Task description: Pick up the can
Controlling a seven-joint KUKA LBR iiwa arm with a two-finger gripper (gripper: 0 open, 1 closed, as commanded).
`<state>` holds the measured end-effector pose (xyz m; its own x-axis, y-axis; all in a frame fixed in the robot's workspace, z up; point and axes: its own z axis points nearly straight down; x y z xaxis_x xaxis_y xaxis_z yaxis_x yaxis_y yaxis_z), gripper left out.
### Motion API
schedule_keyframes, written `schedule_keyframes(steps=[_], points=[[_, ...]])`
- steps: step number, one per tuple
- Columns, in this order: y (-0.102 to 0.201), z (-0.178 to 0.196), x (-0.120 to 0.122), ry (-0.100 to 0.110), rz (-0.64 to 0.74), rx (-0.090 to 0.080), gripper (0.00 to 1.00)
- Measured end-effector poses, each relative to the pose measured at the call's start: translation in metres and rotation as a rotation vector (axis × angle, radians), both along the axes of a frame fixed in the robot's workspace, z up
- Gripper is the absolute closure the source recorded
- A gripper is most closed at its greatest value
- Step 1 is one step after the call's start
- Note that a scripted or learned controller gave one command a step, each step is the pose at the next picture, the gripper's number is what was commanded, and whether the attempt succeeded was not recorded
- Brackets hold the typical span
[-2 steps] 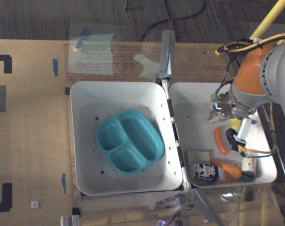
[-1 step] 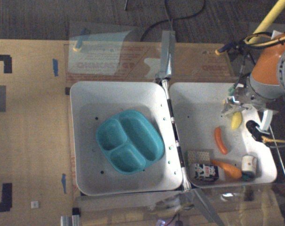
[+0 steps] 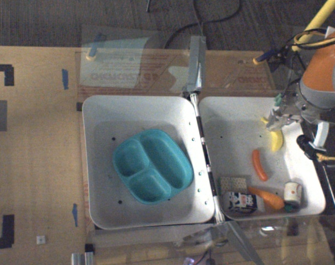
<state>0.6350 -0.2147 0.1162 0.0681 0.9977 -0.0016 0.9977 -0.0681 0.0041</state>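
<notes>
Right now my tool (image 3: 279,117) hangs over the far right part of the right bin (image 3: 223,112), just above the banana (image 3: 276,140); whether it is open or closed I cannot tell, and nothing shows in its hold. The can (image 3: 292,193) lies near the bin's near right corner, seemingly on its side, with the carrot (image 3: 267,199) just beside it and the bin wall close on the other side.

To do this step well, I judge I should travel toward the near corner, well clear of the banana, and come down straight over the can's middle. The wall and the carrot leave little room, so I would pick the line of closing that leaves room on both sides of the can. A can lying down may roll, so I would close slowly and check the hold before lifting.

Counting: two bins. The left bin (image 3: 101,148) holds one teal tray (image 3: 152,165). The right holds one can, one banana, one sausage (image 3: 259,165), one carrot, one small carton (image 3: 242,201) and one flat grey pad (image 3: 234,183) beside it
</notes>
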Motion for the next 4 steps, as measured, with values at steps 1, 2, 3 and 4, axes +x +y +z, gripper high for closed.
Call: schedule_keyframes(steps=[1, 2, 3, 4], points=[[0.025, 0.063, 0.033, -0.002, 0.215, -0.002, 1.0], [0.109, 0.144, 0.011, 0.0, 0.163, 0.0, 1.0], [0.167, 0.151, -0.021, 0.003, 0.406, 0.001, 1.0], [0.217, 0.145, -0.022, 0.001, 0.899, 0.0, 1.0]])
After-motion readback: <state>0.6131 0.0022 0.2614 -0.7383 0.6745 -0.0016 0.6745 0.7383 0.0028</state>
